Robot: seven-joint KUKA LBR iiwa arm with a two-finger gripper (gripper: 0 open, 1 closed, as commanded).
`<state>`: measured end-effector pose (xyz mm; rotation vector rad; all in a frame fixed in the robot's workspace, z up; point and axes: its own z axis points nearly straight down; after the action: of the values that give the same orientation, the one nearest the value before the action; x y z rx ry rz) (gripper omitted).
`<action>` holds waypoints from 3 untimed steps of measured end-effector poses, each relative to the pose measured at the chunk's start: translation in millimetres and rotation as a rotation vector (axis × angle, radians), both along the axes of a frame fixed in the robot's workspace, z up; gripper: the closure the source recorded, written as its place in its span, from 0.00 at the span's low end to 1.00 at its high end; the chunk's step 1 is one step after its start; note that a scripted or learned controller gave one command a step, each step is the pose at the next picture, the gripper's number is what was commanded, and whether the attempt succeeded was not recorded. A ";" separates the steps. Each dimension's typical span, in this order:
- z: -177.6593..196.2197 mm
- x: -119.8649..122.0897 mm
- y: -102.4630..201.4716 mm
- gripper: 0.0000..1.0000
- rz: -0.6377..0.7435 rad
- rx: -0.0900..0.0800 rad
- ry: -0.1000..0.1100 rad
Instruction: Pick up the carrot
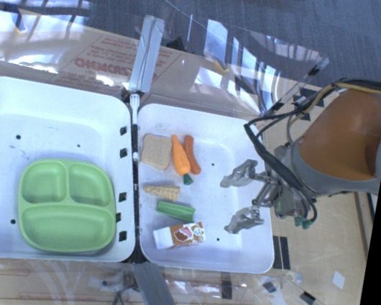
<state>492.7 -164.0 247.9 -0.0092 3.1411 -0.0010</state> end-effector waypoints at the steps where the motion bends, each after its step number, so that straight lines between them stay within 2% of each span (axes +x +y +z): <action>1: -72.1 85.6 20.8 0.00 0.094 0.004 0.006; 2: -143.6 164.2 19.8 0.00 0.302 -0.001 -0.008; 3: -132.2 165.9 21.7 1.00 0.308 -0.003 -0.013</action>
<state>658.6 -142.3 115.6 -0.4891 3.0897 -0.0056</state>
